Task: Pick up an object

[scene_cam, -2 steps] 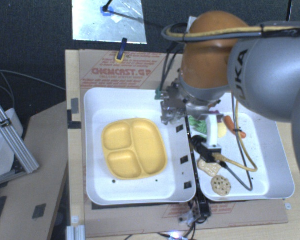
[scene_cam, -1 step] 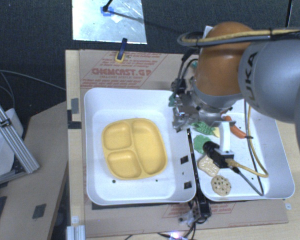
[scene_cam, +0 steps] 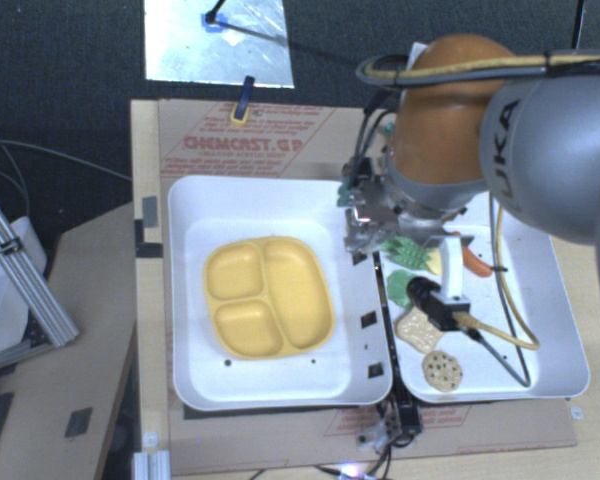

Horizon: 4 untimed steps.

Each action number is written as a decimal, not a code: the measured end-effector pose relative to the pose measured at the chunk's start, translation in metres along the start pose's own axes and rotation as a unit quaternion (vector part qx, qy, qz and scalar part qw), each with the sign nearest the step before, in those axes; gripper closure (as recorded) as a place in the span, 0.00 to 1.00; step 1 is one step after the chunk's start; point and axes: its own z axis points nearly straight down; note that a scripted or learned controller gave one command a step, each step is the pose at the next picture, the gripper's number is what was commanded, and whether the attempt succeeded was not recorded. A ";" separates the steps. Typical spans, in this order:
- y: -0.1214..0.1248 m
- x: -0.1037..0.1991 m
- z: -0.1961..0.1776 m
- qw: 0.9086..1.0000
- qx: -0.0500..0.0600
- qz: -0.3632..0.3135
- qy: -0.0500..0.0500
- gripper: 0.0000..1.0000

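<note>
Gripper (scene_cam: 362,236): grip state (clenched / released) cannot be told, since the wrist and arm (scene_cam: 540,138) cover it from above. Pos.: over the seam between the two white bins, approx. mid-depth. The arm reaches in from view-right.

Items, ref. gripper:
- Green obj (scene_cam: 410,253): just beside the gripper on its view-right, lying in the right bin (scene_cam: 565,368). Contact w/ gripper cannot be told.
- Orange obj (scene_cam: 477,262): further view-right, past the green obj, in the same bin. It is near the green obj but apart from it.
- Square cracker (scene_cam: 417,330): toward view-bottom from the gripper, in the right bin, close to the seam.
- Round cookie (scene_cam: 441,370): just past the square cracker, nearer the bin's front wall. The two sit just beside each other; whether they touch is unclear.
- Yellow tray (scene_cam: 268,296), 3 compartments: view-left and slightly below the gripper, lying flat at the centre of the left bin (scene_cam: 195,208), apart from the gripper.

Surroundings: both bins rest on a cardboard sheet (scene_cam: 310,133) w/ red print, visible beyond the gripper toward view-top. A small blue-and-yellow item (scene_cam: 243,100) lies at the sheet's far edge. A shiny foil sheet (scene_cam: 218,23) lies further off, toward view-top-left.
</note>
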 end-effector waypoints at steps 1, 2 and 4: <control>0.001 0.000 -0.011 1.000 -0.001 -0.001 0.000 1.00; -0.060 0.041 -0.098 1.000 -0.002 -0.004 0.002 1.00; -0.056 0.039 -0.115 1.000 -0.002 -0.005 0.000 1.00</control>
